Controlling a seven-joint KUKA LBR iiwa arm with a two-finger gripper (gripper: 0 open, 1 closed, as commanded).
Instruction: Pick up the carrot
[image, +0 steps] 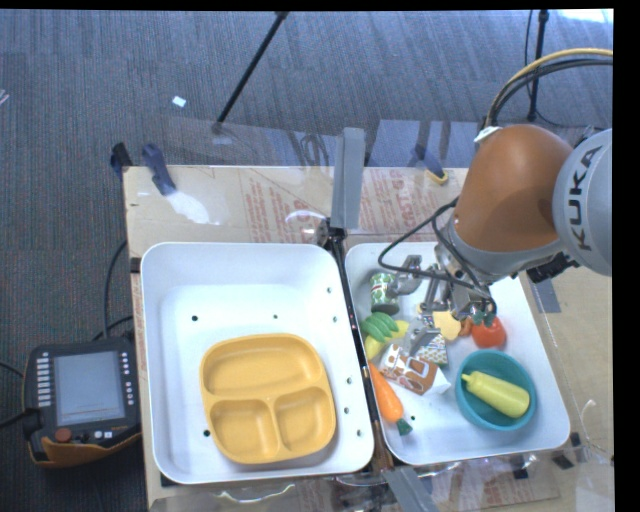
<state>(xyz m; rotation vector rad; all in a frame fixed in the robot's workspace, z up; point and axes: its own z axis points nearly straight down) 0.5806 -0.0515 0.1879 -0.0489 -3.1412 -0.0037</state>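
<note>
The carrot (387, 397), orange with a green stalk end, lies in the right bin (545, 345) near its front left wall. My gripper (428, 328) hangs over the middle of that bin, above and to the right of the carrot. It points down over a small patterned carton (408, 369) and a grey-white wedge. Nothing is visibly held between its fingers.
The right bin also holds a green can (383, 289), green and yellow toy food (380, 328), a tomato (488, 332) and a blue bowl (496, 392) with a yellow bottle. A yellow divided plate (268, 397) lies in the left bin (180, 290). A teach pendant (85, 392) sits at left.
</note>
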